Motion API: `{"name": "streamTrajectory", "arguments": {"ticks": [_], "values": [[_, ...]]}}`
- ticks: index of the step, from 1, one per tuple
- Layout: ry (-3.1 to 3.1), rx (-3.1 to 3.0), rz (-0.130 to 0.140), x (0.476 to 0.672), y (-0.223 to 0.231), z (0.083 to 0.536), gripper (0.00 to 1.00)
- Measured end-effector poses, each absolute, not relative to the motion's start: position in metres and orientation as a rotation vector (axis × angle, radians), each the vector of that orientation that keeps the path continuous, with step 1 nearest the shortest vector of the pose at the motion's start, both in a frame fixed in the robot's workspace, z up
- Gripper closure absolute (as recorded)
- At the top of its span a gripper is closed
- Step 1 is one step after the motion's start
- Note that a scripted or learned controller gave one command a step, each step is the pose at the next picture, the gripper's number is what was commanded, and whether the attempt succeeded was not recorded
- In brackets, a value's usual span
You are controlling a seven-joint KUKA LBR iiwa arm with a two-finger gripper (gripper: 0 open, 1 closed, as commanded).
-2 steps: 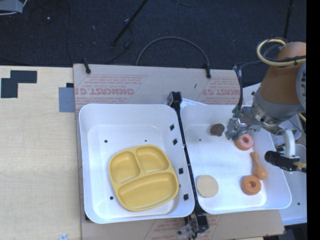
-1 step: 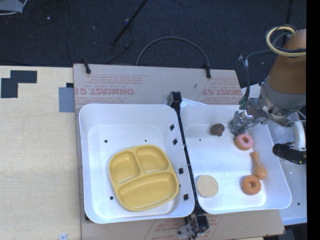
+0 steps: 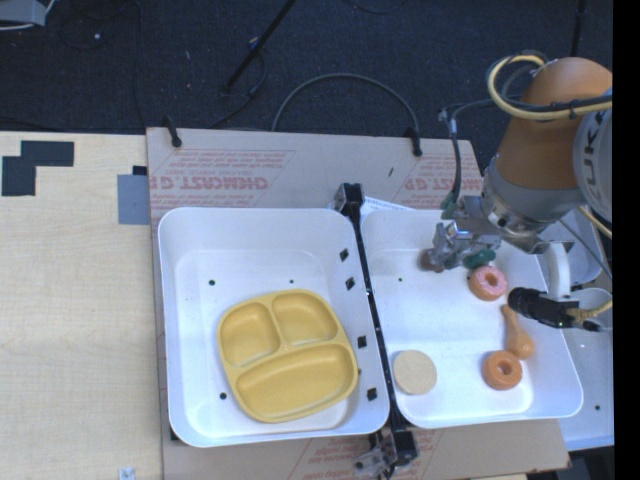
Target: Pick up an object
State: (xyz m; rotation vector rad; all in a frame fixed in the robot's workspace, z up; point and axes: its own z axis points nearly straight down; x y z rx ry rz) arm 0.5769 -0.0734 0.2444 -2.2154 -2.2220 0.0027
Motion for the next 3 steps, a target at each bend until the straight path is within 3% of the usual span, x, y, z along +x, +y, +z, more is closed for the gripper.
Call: {"name": "streamTrajectory", "arguments": {"ticks": [3], "values": [[-2.224, -2.214, 0.004, 0.595, 0.095, 0.216, 1.0]]}}
